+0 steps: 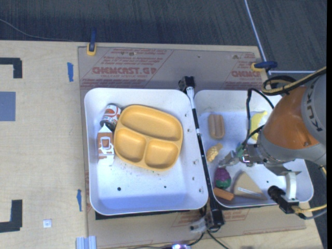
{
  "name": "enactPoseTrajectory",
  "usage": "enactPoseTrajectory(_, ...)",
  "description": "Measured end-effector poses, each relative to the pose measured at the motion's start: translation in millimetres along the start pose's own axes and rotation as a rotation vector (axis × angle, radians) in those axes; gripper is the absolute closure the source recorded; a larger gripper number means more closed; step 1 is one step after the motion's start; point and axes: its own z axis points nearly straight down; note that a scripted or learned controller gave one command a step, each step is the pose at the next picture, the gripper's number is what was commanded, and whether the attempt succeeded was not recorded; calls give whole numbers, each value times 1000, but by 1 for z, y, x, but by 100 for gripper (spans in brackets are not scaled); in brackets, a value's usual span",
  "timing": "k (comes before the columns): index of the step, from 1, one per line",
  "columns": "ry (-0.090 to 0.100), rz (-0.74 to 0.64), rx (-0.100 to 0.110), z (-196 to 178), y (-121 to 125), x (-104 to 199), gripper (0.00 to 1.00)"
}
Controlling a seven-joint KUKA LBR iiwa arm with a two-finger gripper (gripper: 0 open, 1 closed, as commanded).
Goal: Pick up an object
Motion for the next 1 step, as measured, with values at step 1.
enactPoseTrajectory(1,-1,0,1,0,0,-2,0)
